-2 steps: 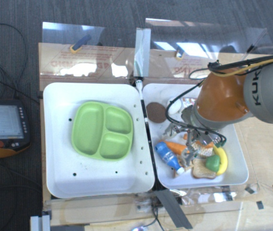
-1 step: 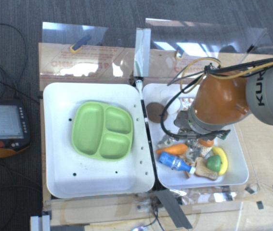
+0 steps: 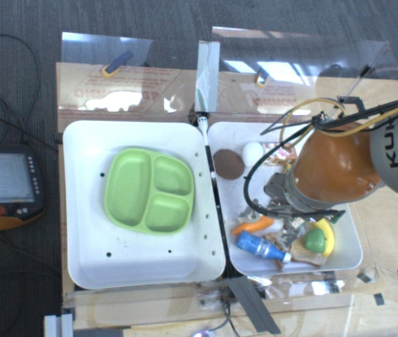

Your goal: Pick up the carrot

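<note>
The orange carrot (image 3: 254, 225) lies in the right bin (image 3: 235, 258), toward its front left, just above a blue bottle (image 3: 260, 246). My gripper (image 3: 288, 218) hangs over the right bin, directly to the right of the carrot and close to it. The orange band of the arm and a bundle of black cables cover most of the wrist, and the fingertips sit among the objects below it. The carrot's right end touches or disappears under the gripper body.
The right bin also holds a brown round object (image 3: 228, 163), a white egg-like object (image 3: 253, 150), a green ball (image 3: 315, 241), a yellow banana (image 3: 327, 236) and a slice of toast (image 3: 305, 255). A green divided plate (image 3: 149, 189) sits in the left bin (image 3: 86, 258).
</note>
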`<action>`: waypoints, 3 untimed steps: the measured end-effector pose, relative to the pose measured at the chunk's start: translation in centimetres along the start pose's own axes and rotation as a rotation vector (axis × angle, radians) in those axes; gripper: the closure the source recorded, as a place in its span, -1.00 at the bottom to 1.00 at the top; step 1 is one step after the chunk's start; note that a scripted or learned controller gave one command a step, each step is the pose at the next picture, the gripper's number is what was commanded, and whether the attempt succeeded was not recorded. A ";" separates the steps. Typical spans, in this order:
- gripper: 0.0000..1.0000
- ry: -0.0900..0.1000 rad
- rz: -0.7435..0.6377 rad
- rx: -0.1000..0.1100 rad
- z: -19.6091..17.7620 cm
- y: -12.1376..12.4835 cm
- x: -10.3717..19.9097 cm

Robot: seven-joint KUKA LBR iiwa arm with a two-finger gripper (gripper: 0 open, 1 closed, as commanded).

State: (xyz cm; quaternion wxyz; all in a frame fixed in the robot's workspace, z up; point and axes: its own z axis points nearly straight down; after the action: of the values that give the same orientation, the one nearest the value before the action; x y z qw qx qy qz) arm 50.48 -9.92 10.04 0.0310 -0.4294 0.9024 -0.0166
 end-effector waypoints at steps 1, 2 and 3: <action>-1.00 0.004 -0.049 -0.009 0.1 -0.1 0.0; -1.00 0.007 0.082 -0.003 0.1 -0.4 0.2; -1.00 0.008 0.078 -0.003 0.1 -0.4 0.2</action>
State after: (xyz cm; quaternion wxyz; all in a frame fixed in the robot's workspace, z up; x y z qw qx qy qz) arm 50.66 -10.30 10.00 0.0275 -0.3939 0.9186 -0.0159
